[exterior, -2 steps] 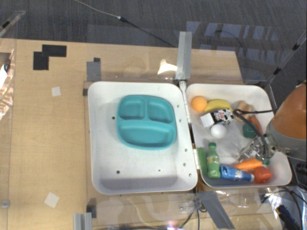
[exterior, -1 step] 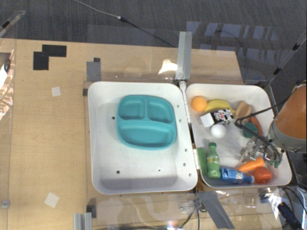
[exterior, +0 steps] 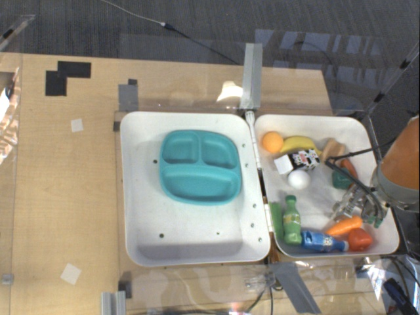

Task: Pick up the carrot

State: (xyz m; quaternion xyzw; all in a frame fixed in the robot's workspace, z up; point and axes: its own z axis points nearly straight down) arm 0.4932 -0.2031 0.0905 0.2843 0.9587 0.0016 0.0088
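The carrot point(exterior: 345, 226) lies in the right bin point(exterior: 367, 128), in the lower right part of it, near the front wall; its long axis runs from lower left to upper right, only a little tilted from the horizontal of the camera view; the thin end seems to point to the left. The pincer point(exterior: 357, 207) hangs just above and slightly to the right of it, so that the carrot is directly under the fingertips or a small step to the lower left; whether they touch it already cannot be told. The metal parts are blurred against the clutter, so it cannot be told whether the pincer is apart or together; nothing is clearly seen between its tips.

The carrot has close neighbours; a red object point(exterior: 360, 239) touches it from below on the right, and a blue bottle point(exterior: 323, 242) lies just beside its left end; a green bottle point(exterior: 291, 220) stands further left. The judgement is that the coming move needs a closing across the short width of the carrot, that is, across its long axis; a grasp along the axis would probably slip or catch the red object instead.
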